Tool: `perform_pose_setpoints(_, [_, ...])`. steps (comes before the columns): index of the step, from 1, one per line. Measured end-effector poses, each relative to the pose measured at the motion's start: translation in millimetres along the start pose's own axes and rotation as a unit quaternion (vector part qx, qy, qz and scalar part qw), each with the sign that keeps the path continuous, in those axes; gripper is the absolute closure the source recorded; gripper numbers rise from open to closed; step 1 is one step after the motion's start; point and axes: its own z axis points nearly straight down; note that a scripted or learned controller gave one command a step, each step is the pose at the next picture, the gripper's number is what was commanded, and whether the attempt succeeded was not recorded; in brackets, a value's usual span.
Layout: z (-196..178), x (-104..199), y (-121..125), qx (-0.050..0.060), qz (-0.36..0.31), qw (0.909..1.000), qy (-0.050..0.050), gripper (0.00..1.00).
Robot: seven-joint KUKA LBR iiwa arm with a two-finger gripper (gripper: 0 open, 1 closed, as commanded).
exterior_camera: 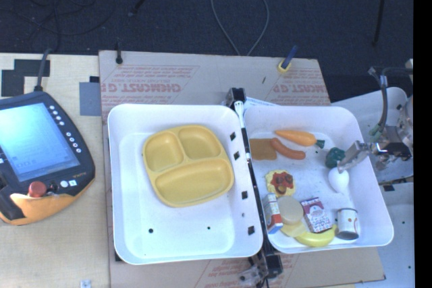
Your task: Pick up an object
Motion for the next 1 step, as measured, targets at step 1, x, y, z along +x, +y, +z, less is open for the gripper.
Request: perform_pose_setpoints(1, [70.8,22.4,82.7,0.0,0.0,1.0,0.0,0.0])
